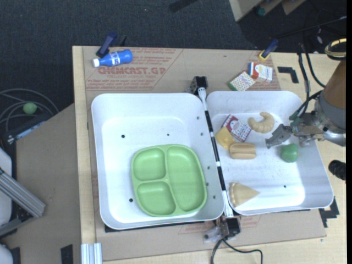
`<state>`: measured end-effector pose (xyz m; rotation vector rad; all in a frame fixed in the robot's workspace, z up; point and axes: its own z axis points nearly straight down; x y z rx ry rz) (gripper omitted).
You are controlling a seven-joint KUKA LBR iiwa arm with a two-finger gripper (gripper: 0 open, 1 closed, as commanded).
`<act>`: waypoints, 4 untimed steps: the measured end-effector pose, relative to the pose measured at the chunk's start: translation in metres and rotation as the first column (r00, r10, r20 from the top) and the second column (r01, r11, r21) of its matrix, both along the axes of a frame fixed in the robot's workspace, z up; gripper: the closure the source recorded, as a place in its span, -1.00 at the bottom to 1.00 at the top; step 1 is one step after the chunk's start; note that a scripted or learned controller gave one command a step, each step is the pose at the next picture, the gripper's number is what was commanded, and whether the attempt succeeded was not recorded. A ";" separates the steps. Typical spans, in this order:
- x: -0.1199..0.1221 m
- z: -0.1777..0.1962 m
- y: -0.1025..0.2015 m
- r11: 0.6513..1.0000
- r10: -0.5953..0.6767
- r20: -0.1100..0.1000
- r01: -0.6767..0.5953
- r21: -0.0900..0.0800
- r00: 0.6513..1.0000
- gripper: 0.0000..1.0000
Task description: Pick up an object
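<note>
Down front in the right bin [308,194] a tan wedge [242,192] sits idle, and further back the gripper [281,136] hangs empty, claw spread, just beside the green ball [289,153], which could easily roll off if nudged off-centre.

Red block lettering is printed on the cardboard sheet [165,65] that lies under the bins, far across from the gripper [276,137] beyond the left bin's far rim; it looks like "GIEMCAST.GR", though the letters are uncertain. Smaller red lines sit above and below it, too fine to read. The small red-and-white packet [238,128] in the right bin, just beside the gripper, and the two little cartons [252,77] past the bin's far rim bear print that is too small to make out.
</note>
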<state>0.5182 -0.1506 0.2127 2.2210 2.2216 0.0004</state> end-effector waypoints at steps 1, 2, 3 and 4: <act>0.056 -0.124 0.042 1.000 0.001 -0.004 -0.001 0.002 1.000 -1.00; -0.003 -0.125 0.017 1.000 -0.002 -0.003 0.002 0.000 1.000 -1.00; -0.002 -0.115 0.018 1.000 -0.001 0.000 0.001 0.000 1.000 1.00; 0.064 -0.027 0.063 1.000 0.002 0.003 -0.002 0.000 1.000 1.00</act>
